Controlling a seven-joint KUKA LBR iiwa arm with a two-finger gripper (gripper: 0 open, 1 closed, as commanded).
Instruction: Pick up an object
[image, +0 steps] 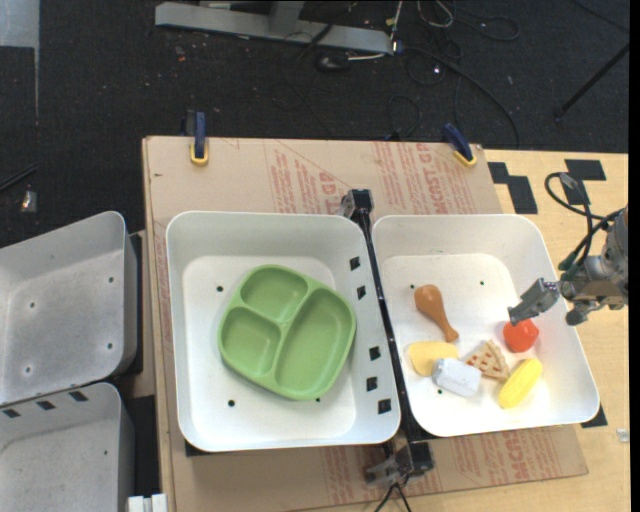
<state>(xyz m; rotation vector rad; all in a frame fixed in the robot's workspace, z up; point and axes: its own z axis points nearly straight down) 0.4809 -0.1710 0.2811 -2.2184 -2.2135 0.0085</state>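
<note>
The right bin holds several toy foods. A brown drumstick lies near its middle. In front of it are a yellow wedge, a white block, a tan waffle-like slice and a yellow fruit. A red tomato sits near the bin's right wall. My gripper hangs over that right wall, just above and to the right of the tomato. Its fingers stand open, with nothing between them. The left fingertip is close to the tomato's top.
The left bin holds a green divided plate. A black clip strip joins the two bins. White bin lids lie at the far left. Cables hang beside the arm on the right.
</note>
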